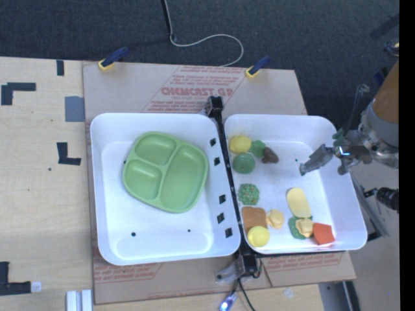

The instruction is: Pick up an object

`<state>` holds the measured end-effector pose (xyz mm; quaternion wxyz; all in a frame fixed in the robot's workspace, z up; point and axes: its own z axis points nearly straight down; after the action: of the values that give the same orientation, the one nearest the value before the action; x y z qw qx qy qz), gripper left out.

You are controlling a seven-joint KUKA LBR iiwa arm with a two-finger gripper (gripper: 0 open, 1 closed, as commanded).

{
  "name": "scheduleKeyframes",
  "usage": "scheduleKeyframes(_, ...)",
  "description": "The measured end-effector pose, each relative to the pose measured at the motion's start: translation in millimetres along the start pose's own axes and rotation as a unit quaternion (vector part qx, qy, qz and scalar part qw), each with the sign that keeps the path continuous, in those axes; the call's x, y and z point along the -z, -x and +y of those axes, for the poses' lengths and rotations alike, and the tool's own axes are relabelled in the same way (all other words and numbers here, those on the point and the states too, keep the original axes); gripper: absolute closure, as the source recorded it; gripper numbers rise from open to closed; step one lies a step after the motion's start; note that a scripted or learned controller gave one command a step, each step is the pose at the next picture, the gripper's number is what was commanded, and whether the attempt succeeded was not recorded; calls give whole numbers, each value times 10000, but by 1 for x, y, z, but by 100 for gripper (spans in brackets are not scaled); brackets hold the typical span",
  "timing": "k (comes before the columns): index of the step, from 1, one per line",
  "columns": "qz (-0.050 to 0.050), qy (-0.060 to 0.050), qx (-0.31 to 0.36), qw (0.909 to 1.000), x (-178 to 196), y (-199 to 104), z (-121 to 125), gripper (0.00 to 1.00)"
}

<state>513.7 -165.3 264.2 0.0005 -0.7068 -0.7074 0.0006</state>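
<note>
The right bin (324,125) holds several toy foods. A yellow lemon (240,143), a green ball (244,164), a dark green piece (258,149) and a brown piece (270,155) lie along its left side. Lower down are a broccoli (248,193), a brown bread slice (253,215), a yellow ball (258,237), a yellow oval (298,202) and an orange block (323,233). My gripper (328,163) hangs over the bin's right part, above the yellow oval, open with nothing between its fingers.
A green divided plate (165,170) lies in the left bin (104,193). A black divider (224,173) runs between the bins. Clamps (113,58) hold the cardboard underlay at the back, and a cable (194,41) trails behind.
</note>
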Motion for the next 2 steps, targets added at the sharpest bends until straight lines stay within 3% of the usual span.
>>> scheduleKeyframes(1,-1,0,6,10000,10,-1,0,100)
scheduleKeyframes(2,4,45,47,10000,79,-70,29,100)
